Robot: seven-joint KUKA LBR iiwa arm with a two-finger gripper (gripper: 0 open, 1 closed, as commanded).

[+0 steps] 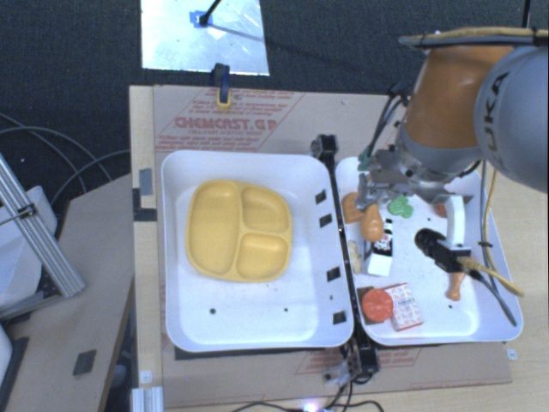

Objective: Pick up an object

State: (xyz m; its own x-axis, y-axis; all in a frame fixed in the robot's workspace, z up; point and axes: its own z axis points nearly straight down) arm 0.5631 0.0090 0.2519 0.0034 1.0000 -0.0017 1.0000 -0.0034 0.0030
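Note:
My gripper (371, 192) hangs over the left part of the right bin (493, 320), under the grey and orange arm. Just below it lies an orange oblong object (372, 224), with a second orange piece (350, 204) to its left against the bin wall. I cannot tell whether the gripper touches either of them. A green object (400, 205) sits just to the right of the gripper. A black-and-white box (381, 252) lies below the orange object. Near the front are a red round object (377, 305) and a red-and-white packet (405, 306).
The left bin (180, 316) holds a yellow divided plate (238, 229). A small orange stick (455, 287) lies at the right of the right bin, and a red bit (440, 210) shows beside the arm. The divider (339, 247) runs between the bins.

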